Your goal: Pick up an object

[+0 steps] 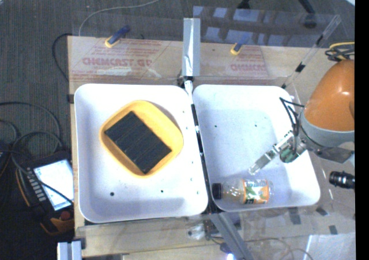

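Here the gripper (258, 165) reaches into the right bin (230, 109) from the right side, slanting down toward the bin floor. Its tip shows as one thin pale shape, too small and blurred to tell how it is set, and nothing can be seen held in it. It hangs just above and slightly right of the bottle (245, 191), near it, but whether they touch cannot be told.

There is one bottle: clear plastic with an orange and green label and a dark cap, lying on its side along the near wall of the right bin, cap pointing left.

There are two white bins side by side on the counter (127, 60). The left bin (92, 195) holds one yellow dish (167, 123), and on that dish lies one dark, flat, square pad (138, 140), turned at an angle.

Two yellow-handled clamps (116, 36) sit on the counter's far edge, one behind each bin.
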### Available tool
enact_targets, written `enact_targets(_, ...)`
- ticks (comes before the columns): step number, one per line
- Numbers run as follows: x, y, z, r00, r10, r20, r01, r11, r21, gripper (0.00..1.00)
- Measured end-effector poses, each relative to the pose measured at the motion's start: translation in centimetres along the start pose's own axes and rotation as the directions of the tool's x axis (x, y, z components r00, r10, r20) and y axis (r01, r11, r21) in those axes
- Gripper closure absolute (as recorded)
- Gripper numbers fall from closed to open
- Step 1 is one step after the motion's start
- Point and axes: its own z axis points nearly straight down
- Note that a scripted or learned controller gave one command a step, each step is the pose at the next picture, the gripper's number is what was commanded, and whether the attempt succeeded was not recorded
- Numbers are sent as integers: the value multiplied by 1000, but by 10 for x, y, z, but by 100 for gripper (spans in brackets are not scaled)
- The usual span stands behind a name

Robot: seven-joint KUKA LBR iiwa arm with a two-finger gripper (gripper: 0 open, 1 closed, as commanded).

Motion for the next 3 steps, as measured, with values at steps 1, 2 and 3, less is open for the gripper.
enact_targets(1,9,14,88,997,-71,23,71,997,-15,0)
enact_targets(2,-32,10,80,980,201,1,-201,980,0,0)
enact_targets(3,-18,-3,88,970,242,16,-242,970,-20,0)
